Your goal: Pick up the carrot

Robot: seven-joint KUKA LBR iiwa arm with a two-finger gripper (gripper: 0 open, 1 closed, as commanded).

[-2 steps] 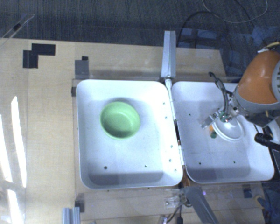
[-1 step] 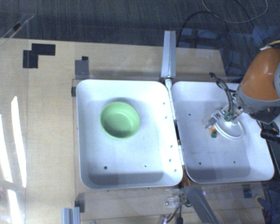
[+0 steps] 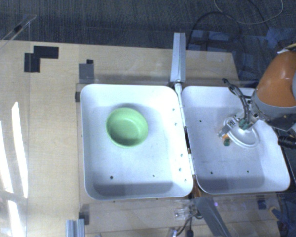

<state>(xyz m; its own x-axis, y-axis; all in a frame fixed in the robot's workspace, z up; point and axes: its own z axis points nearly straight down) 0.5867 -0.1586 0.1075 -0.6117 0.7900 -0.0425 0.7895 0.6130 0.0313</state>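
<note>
Camera view, single entry.

Item 1, gripper (image 3: pixel 235 127): low inside the right bin (image 3: pixel 222 172), toward 2 o'clock of that bin's centre. It is carried by the arm (image 3: pixel 281 83), which enters from 3 o'clock. Whether it is apart or closed cannot be told at this size.

Item 2, carrot (image 3: pixel 227 141): taken to be the small object with a greenish tip lying on the bin floor just at the gripper's 7 o'clock. It is too small to confirm, and nothing shows it gripped.

Item 3, white dish (image 3: pixel 246 138): a pale rounded item, identity uncertain, just beside the gripper at its 4 o'clock.

Item 4, green bowl (image 3: pixel 127 127): upright in the left bin (image 3: pixel 138 177), toward 10 o'clock of centre, well apart from the work.

Step in hand, by judgement: the reach down to the carrot, with the lift not yet done. The next move calls for centring on the small object rather than on the dish, closing on it, then raising straight up.

Surface: pale wooden bench (image 3: pixel 44 132) bearing both white bins side by side, with glare streaks at 9 o'clock.

Room: dark floor (image 3: pixel 113 9) at 12 o'clock, with a loose cable (image 3: pixel 237 14) lying on it.
</note>
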